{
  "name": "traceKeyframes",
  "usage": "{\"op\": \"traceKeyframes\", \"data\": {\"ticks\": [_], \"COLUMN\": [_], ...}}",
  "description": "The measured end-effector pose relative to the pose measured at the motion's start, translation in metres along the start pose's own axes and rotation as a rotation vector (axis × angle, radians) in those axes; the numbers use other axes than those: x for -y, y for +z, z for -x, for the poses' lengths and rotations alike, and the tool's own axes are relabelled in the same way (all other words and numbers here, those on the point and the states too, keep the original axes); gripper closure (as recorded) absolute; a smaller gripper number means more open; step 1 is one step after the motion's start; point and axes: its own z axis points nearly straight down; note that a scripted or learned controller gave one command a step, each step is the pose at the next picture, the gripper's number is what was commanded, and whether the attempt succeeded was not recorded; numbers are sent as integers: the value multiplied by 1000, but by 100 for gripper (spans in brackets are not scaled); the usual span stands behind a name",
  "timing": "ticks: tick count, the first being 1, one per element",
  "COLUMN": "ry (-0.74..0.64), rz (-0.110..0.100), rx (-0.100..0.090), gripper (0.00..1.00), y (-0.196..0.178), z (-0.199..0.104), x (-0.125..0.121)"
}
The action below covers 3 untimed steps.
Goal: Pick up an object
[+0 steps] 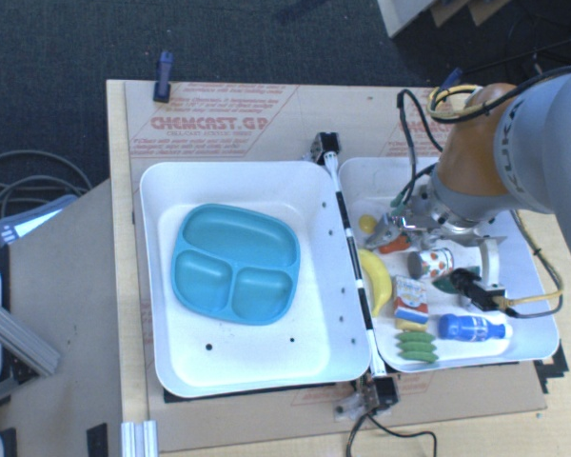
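Left edge of frame: grey cables (pixel 24 174) looped on the dark floor, well apart from the bench.

Upper left of the bench: small blue clip (pixel 162 75) at the board's edge, just above the red print on the board.

Left bin (pixel 162 284): holds a blue divided tray (pixel 235 263), three compartments, lying flat, centre-left in the bin. A few small dark specks on the bin floor near the tray's lower edge.

Black clamps join the bins at the seam, one at top (pixel 325 146), one at bottom (pixel 379 390).

Right bin (pixel 542 331), lower right of frame, going left to right:
- small yellow ball (pixel 366 224) near the seam
- banana (pixel 378 280) along the seam, below the ball
- green pea pods (pixel 415 344) at the bottom of the bin
- red-and-white packet (pixel 411 300) just above the pods, beside the banana
- orange piece (pixel 391 247), carrot-like, just under the claw
- white cup with red/green print (pixel 435 261), on its side, mid-bin
- blue bottle (pixel 473 327), lying flat, right of the pods

Arm (pixel 514 150) comes in from the right, orange band over the upper part of the right bin. Gripper (pixel 414 225) is low in the bin, near the orange piece and the cup. Can't tell whether the claw is open or closed, and nothing is visibly between its tips.
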Motion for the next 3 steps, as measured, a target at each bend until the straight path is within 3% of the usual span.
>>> {"op": "traceKeyframes", "data": {"ticks": [1, 3], "ry": [-1, 0], "rz": [3, 0], "rx": [1, 0], "gripper": [0, 0], "y": [-1, 0], "z": [4, -2], "x": [-41, -6]}}
